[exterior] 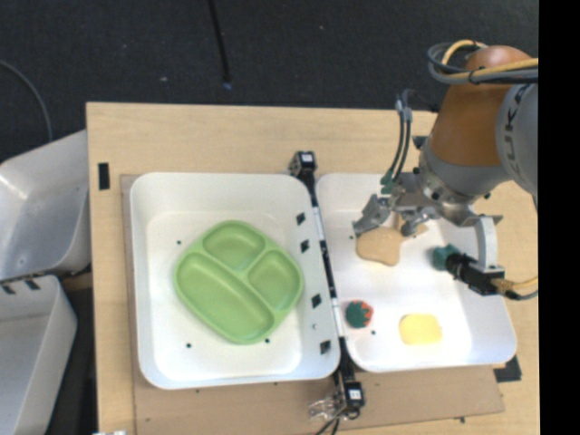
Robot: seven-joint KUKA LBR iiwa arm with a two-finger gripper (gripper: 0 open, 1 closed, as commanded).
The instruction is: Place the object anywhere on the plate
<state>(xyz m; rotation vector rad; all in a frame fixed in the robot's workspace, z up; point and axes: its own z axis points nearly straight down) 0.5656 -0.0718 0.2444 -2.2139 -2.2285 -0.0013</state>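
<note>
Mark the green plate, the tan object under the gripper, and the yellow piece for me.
green plate (237,281), camera view, on its long compartment.
tan object (379,247), camera view, on its top face.
yellow piece (420,329), camera view, at its centre.

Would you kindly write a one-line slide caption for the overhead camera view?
KUKA arm's gripper poised over a tan object in the right bin, green divided plate waiting in the left bin.

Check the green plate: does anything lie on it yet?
No. The green plate lies bare in the left bin; the tan object is in the right bin.
</note>
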